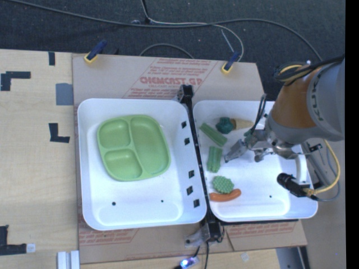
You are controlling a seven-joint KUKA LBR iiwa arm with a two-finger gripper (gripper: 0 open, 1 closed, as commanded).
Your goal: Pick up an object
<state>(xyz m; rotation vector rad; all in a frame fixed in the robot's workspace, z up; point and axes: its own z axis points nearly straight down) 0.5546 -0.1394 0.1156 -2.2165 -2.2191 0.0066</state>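
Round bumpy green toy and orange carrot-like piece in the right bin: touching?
Touching. The camera view shows the round bumpy green toy resting against the orange carrot-like piece, no gap between them.

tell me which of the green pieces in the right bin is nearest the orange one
The round bumpy green piece, in the right bin. It touches the orange piece, lying just above it in the camera view; the two long green sticks and the dark green piece lie farther up.

Two white bins (90, 206) sit side by side. One green divided plate (133, 147) lies in one. The other holds two green sticks (213, 159), one knobbly green piece (222, 184), one orange piece (225, 195) and one dark teal piece (225, 124).
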